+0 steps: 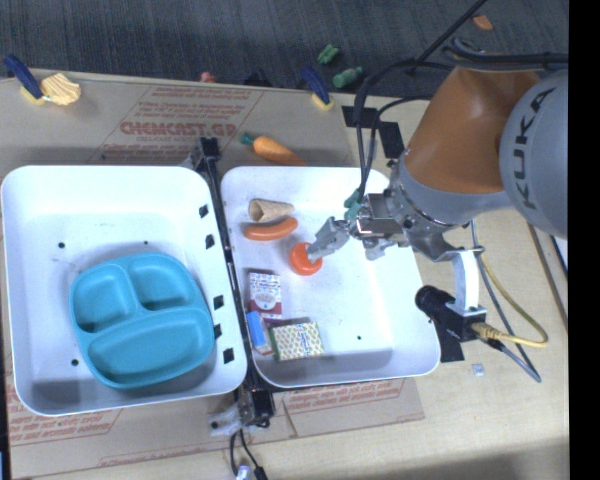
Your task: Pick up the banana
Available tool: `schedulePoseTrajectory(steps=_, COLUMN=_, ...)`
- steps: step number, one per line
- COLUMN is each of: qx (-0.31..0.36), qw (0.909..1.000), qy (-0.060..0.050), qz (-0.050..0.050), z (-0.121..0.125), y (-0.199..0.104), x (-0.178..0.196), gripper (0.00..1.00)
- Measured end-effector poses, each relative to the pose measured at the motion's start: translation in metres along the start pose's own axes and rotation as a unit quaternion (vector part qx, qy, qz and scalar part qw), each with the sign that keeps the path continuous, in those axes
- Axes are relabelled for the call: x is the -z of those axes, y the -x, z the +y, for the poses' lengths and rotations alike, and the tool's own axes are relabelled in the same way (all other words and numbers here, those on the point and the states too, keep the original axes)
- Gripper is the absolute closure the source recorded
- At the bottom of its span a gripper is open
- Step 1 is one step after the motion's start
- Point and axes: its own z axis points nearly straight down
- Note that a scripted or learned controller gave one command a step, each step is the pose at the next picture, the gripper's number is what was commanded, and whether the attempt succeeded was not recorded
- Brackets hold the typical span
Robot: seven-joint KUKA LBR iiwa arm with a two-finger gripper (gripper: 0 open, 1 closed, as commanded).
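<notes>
My arm comes in from the right, grey body with the orange band broad above the wrist, bent down over the right bin. Left bin sits just beside it, their rims touching along the middle; it carries a blue divided tray lying toward its near half. My claw hangs low over the right bin's middle, tips pointing left and touching or just over a small round orange-red piece; I cannot tell from this angle how the tips stand, nor whether anything sits between them. Just left of the claw lies an orange-red sausage-shaped thing, and just behind that a tan cone-like piece. Toward the bin's near left corner: a speckled yellowish packet, a small red-and-white packet behind it, and a thin blue item alongside the rim. Outside the bins, on the cardboard behind them, a toy carrot rests near the right bin's far-left corner. The banana, pale yellow and small, lies at the cardboard's far-left corner beside a blue clip, well apart from my claw.
</notes>
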Motion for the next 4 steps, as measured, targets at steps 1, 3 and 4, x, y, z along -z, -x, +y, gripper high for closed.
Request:
schedulePoseTrajectory(steps=1, qx=-0.037, qw=0.9993, qy=-0.001, qz=0.000, z=-0.022, y=-0.084, x=-0.090, gripper=0.00)
schedulePoseTrajectory(steps=3, qx=0.039, qw=0.9992, qy=0.000, qz=0.000, z=-0.028, y=-0.209, x=-0.188, gripper=0.00)
schedulePoseTrajectory(steps=4, qx=0.176, qw=0.9843, qy=0.003, qz=-0.002, z=-0.026, y=-0.292, x=-0.187, gripper=0.00)
